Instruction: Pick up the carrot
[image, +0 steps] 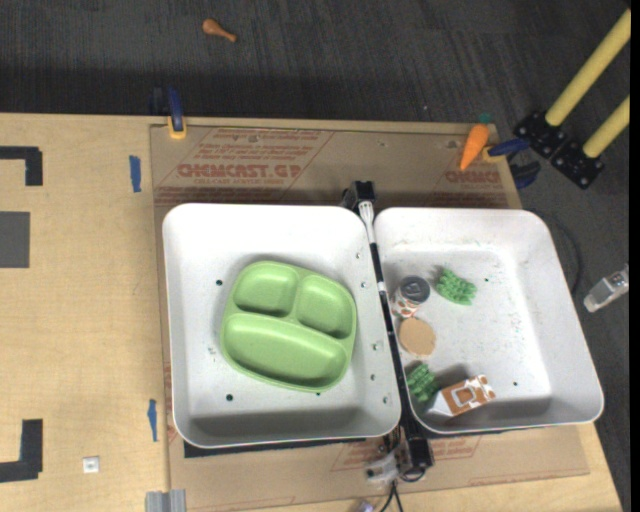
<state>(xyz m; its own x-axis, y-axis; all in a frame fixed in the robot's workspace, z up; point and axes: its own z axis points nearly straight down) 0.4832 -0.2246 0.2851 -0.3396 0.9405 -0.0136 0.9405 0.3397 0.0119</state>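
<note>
Two shallow white bins sit side by side on a brown board, their inner rims touching along a black clip line that runs from the far edge to the near edge. The left bin (190, 300) holds one thing: a green divided plate (290, 323) with three compartments, lying flat near the middle with bare white floor around it on every side.

The right bin (545, 300) carries its load along its left side. A small round tin (413, 291) stands close to the shared rim, and a green leafy toy (457, 288) lies just beside it toward the bin's middle. A tan disc (417, 337) lies just on the near side of the tin. Nearer still, a second green toy (419, 382) lies against the left wall, and an orange-and-white block (466, 395) lies beside it by the near wall. The right half of this bin is bare white floor.

The carrot (474, 146), orange with a green top, is in neither bin. It lies tilted on the board beyond the right bin's far rim, well apart from the bin's contents and just beside a blue clamp (505, 148) at the board's far right corner. A small orange object (218, 30) lies on the dark floor past the bench's far edge. Two yellow poles (600, 60) slant in at the upper right. Whether the gripper is released or clenched cannot be told.
</note>
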